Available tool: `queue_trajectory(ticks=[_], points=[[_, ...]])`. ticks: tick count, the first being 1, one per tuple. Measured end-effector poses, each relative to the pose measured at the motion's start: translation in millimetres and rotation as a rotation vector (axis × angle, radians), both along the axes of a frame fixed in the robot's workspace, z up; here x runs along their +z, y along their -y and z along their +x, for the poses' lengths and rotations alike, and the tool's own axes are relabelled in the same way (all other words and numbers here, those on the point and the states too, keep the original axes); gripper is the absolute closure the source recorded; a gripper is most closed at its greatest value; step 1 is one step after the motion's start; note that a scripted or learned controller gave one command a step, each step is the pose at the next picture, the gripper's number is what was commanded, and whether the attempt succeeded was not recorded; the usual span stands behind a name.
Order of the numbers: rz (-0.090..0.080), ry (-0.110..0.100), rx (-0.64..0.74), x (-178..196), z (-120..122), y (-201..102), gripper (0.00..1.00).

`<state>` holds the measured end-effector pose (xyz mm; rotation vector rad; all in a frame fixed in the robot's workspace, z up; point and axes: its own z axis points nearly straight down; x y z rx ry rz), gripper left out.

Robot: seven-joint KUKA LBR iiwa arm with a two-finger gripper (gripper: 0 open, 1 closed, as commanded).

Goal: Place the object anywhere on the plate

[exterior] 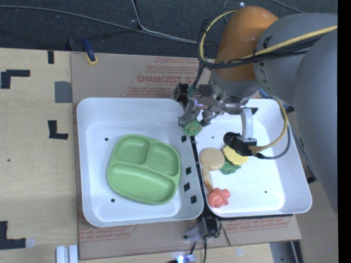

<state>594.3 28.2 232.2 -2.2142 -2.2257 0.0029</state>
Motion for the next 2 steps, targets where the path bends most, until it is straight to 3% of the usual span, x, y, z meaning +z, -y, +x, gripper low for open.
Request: queue_trajectory(ticks=[2], points=[[0.001,0.001,0.003,-2.4,-14.1,-110.0,1.0]])
